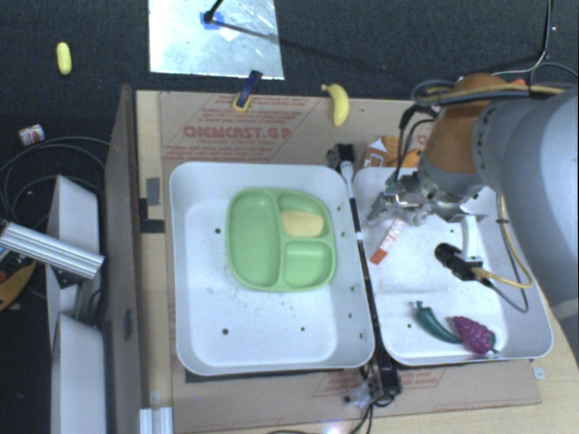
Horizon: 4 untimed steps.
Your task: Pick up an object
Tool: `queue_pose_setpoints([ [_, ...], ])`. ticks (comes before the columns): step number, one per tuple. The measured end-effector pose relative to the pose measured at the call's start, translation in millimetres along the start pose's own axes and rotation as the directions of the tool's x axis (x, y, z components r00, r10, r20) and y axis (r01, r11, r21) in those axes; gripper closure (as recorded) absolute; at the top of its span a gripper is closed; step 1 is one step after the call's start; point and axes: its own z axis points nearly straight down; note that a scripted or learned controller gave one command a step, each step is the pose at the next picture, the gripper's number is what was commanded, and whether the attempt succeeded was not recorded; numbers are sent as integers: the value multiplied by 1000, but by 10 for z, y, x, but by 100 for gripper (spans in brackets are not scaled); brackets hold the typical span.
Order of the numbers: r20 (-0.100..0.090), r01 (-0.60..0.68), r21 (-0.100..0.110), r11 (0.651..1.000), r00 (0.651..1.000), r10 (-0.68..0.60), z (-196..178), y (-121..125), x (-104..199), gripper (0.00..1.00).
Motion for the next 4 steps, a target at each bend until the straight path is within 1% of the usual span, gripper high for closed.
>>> queue_pose_setpoints([
  [1,2,-8,3,1000,1000,8,-7,-86,-265,0],
  [2,1,-2,-2,1000,1000,2,-16,338,-171,0],
  [3,1,-7,7,1000,1000,7,0,-228,-97,0],
  [4,1,-3,1,1000,1000,3,-9,-70,-66,0],
])
